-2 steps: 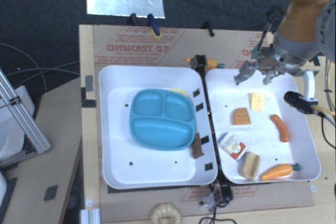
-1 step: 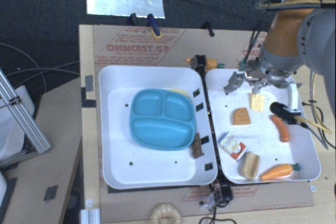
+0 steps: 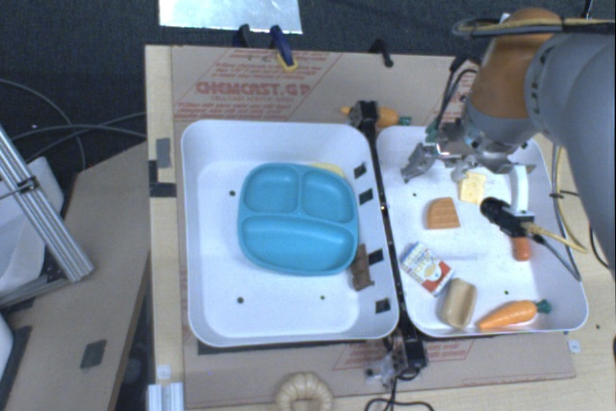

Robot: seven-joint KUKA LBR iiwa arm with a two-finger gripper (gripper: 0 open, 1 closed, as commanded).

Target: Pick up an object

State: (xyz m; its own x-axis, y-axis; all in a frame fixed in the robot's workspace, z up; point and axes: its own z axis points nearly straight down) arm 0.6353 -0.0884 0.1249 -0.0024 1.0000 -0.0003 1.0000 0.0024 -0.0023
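Toast (image 3: 443,214) waiting at right bin's (image 3: 568,308) centre.
Looks light, stiff, flat; best pinched across its edges. Hand (image 3: 438,154) hanging at toast's 12 o'clock, grip state impossible to tell.

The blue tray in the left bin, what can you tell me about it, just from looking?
The blue tray is a light blue divided plate, smooth and plastic-looking, with rounded corners. Raised ridges split it into three compartments: two smaller ones on the far side and one long one on the near side. It lies flat and right side up on the floor of the left bin, slightly right of the middle. A pale yellow thing peeks out at its far edge, and a small brown object lies at its near right corner.
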